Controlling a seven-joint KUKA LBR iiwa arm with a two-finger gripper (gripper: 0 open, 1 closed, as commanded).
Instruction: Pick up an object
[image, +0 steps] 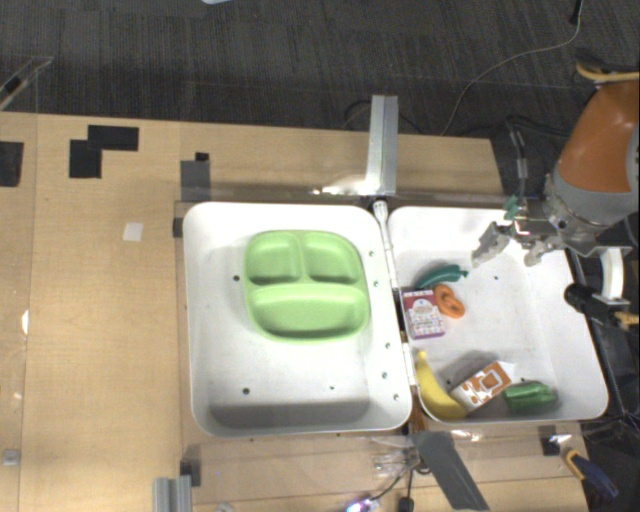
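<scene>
My gripper (510, 250) hangs over the back right part of the right bin (560, 330), open, with nothing between its fingers (487, 246). Just left of it and lower lies a dark green pepper-like piece (440, 273). Beside that are a small orange piece (450, 302) and a pink-and-white carton (424, 313). Along the bin's front edge lie a yellow banana (434, 388), an orange-and-white box (483, 383) and a green vegetable-shaped piece (530, 396).
The left bin (215, 330) holds a green divided plate (304, 283). A metal post (384, 145) stands behind the wall between the bins. The arm's orange band (600, 140) rises at the right edge.
</scene>
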